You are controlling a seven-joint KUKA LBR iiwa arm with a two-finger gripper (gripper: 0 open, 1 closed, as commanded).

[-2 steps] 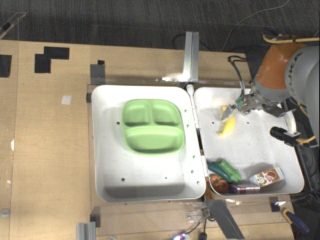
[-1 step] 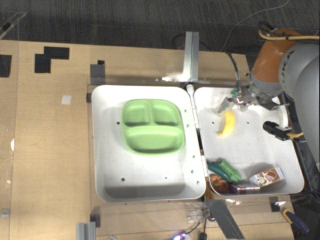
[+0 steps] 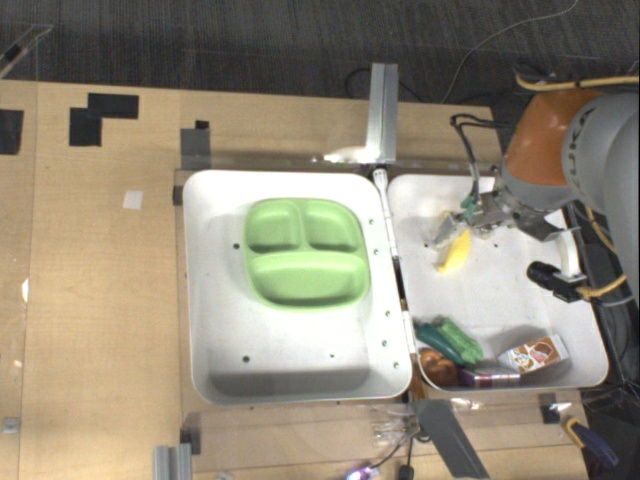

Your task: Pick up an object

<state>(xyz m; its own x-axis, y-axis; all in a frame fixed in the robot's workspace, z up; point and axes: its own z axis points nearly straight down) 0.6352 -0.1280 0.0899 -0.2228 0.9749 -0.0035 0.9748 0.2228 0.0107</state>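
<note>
— Right, near end of the right bin?
— Item one: green object, lying at the near-left corner. Item two: brown round object, touching it. Item three: small printed carton, near-right, flat.
— Left bin?
— One green divided tray, three compartments, mid-bin.
— Farther back on the right?
— Yellow banana-like object, on the floor, far half. Gripper just above and beside it; jaw state cannot be told. Grey arm, orange band, entering from the right.
</note>
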